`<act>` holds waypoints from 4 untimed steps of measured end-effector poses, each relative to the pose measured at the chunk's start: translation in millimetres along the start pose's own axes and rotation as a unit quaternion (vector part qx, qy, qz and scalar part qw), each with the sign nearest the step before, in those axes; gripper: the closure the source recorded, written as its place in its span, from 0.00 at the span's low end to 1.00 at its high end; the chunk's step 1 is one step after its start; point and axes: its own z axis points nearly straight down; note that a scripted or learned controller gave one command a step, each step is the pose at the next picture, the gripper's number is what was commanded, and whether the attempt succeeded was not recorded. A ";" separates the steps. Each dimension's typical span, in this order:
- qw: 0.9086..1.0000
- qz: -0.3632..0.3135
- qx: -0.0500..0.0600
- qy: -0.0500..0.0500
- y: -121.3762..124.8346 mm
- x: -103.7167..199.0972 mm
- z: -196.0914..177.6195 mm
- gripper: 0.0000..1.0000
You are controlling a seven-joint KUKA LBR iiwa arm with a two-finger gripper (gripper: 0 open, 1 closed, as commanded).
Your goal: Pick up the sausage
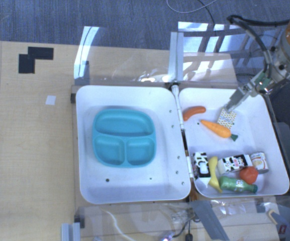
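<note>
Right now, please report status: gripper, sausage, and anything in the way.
Gripper above right bin, back corner, holding nothing seen. Sausage free near divider. Patterned card and carrot lie between.

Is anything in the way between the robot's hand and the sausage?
Nothing visible is. The gripper hovers at the right bin's far side; the sausage lies to its left across bare floor. The carrot and small patterned packet sit nearer the camera, off that path.

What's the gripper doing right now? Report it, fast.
Gripper: cannot be told. It hangs over the right bin, beside the carrot, apart from the sausage.
</note>
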 end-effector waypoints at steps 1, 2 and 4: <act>0.996 -0.086 0.001 0.001 26.0 17.2 12.9 0.00; 0.966 -0.260 -0.001 0.000 3.1 57.4 -17.6 0.00; 0.857 -0.515 -0.001 0.000 1.1 59.7 -17.5 0.00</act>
